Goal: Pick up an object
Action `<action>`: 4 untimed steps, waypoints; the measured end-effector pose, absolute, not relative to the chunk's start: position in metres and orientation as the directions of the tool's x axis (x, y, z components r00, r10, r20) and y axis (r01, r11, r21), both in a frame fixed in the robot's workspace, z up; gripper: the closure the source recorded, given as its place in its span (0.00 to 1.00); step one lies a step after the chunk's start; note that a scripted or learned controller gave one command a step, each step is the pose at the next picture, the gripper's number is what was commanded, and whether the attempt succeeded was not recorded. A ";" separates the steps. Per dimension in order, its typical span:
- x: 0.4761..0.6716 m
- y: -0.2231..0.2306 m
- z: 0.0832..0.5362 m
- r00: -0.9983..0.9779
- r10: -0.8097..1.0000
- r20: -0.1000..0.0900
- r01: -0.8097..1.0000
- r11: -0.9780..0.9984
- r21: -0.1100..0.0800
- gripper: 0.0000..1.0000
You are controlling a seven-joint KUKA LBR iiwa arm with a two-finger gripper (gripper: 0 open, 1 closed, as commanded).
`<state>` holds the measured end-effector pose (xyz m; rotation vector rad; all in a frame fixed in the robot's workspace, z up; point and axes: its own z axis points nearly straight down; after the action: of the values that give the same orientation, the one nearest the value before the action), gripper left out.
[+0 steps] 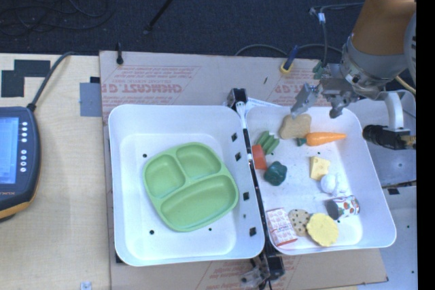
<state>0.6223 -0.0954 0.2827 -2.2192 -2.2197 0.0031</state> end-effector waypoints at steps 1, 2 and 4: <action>0.637 -0.111 0.189 0.001 1.000 0.001 1.000 -0.001 -0.010 0.00; 0.642 -0.085 0.086 -0.001 1.000 0.001 1.000 0.001 -0.009 0.00; 0.624 -0.084 0.088 -0.001 1.000 0.000 1.000 0.001 0.000 0.00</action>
<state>0.6236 -0.0843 0.0877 -2.2202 -2.2227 -0.0006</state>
